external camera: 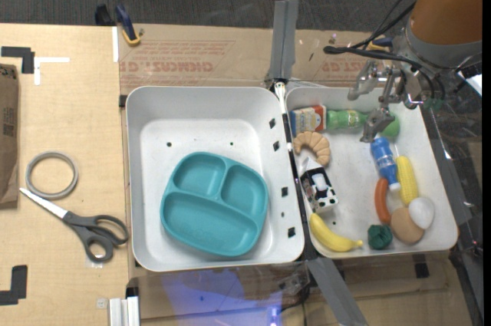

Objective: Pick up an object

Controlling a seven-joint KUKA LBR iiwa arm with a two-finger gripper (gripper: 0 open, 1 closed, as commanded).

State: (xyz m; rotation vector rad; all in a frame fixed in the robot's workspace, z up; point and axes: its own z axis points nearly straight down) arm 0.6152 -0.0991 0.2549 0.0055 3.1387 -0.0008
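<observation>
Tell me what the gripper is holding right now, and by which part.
Nothing is seen held. The gripper hangs over the right bin, just above the green bottle and blue bottle, with no object between its fingers.

Gripper (pixel 381 111) low, fingers apart, empty.

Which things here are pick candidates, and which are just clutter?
Job: gripper; right-bin items: croissant, green bottle, blue bottle, corn, banana, egg.
Lying about: teal plate, scissors, tape roll.
</observation>
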